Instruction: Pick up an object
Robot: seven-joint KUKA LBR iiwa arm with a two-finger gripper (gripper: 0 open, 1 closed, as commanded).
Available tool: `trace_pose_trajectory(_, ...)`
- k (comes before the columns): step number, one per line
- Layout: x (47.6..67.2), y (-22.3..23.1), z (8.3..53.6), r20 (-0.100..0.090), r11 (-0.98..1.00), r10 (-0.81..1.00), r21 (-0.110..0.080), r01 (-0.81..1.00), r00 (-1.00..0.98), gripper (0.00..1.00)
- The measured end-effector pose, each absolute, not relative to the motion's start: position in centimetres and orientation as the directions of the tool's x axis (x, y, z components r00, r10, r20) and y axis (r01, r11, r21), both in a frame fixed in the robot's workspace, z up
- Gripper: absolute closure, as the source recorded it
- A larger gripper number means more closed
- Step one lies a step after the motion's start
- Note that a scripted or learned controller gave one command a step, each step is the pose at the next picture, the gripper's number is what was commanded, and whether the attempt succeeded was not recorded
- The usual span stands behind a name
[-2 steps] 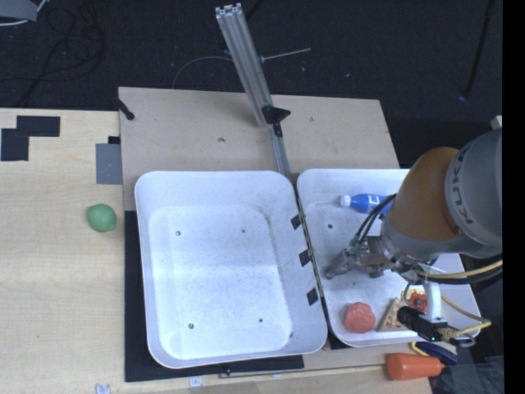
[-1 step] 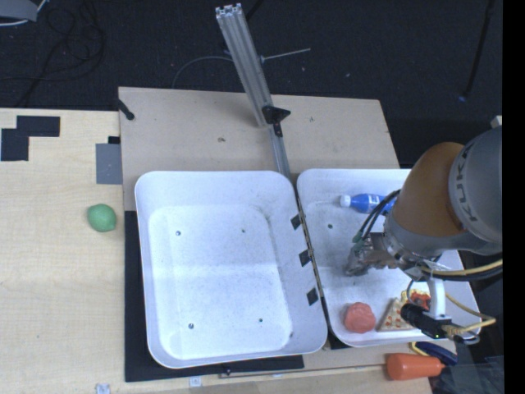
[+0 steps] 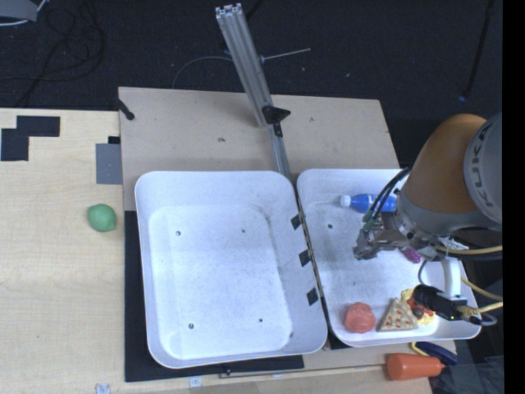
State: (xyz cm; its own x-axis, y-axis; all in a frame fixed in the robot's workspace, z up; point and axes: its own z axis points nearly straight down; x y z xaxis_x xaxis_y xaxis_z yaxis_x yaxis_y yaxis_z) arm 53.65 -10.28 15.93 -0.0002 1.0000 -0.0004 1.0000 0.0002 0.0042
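The grey arm (image 3: 447, 179), with its broad orange band, comes in from the right edge of the frame and bends down over the right bin (image 3: 335, 273). Its gripper (image 3: 369, 249) hangs above the middle of that bin, over bare white floor. From this slanted view it cannot be told whether the gripper is spread or closed, and nothing can be seen held in it.

The things to pick lie in the right bin. A blue bottle with a white cap (image 3: 359, 202) lies on its side near the bin's upper edge, just above the gripper and partly under the arm. A red lump (image 3: 358, 318) sits near the bin's lower edge, below the gripper and apart from it. A toy pizza slice (image 3: 398, 316) lies just right of the lump, close to the lower right corner.

The left bin (image 3: 213, 273) takes up the lower middle of the frame, and black clips (image 3: 303, 258) sit along the seam between the two bins. Outside the bins, an orange carrot-like toy (image 3: 413, 366) lies at the bottom right. A green ball (image 3: 102, 217) rests on the pale bench (image 3: 49, 286) at the left. An aluminium rail (image 3: 246, 56) slants up from behind the bins toward the top of the frame.
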Motion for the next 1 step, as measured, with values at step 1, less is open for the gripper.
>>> trace_pose_trajectory(1, 53.93, -10.37, 22.17, -0.001, 0.0, 1.0, 0.005, 1.0, 0.0, 1.0)
